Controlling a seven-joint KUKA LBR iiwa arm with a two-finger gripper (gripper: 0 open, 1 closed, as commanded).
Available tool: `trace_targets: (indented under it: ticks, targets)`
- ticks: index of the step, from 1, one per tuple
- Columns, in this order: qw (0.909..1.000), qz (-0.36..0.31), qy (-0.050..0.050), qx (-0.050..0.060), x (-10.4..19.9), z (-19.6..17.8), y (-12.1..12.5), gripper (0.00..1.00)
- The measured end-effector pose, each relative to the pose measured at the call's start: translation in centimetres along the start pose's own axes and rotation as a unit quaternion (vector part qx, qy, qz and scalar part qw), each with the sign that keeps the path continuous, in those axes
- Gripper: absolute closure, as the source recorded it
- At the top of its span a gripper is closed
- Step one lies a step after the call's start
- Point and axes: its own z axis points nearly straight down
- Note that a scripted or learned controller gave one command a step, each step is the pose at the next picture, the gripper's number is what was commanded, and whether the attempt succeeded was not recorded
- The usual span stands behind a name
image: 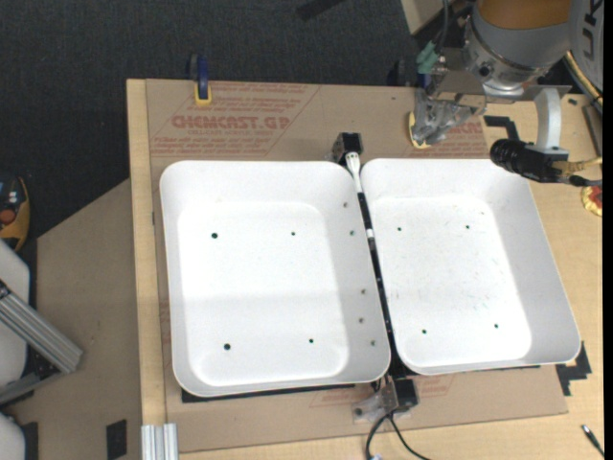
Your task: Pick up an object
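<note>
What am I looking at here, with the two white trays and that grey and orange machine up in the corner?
This is a single camera looking down at a slant on a workbench. The grey and orange machine is a robot arm reaching in from the right. At its tip is a gripper, a two-finger claw for picking things up; it hangs above the board just beyond the far edge of the right bin. Beside that sits the left bin. Both are shallow white trays on a brown board, with small dark dots on their floors. I cannot make out anything held in the claw.
</note>
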Motion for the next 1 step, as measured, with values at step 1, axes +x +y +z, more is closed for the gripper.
trace_targets:
  ticks: [1]
  targets:
    - [1.0000,-0.001,0.001,0.000,6.42,8.81,3.25,1.00]
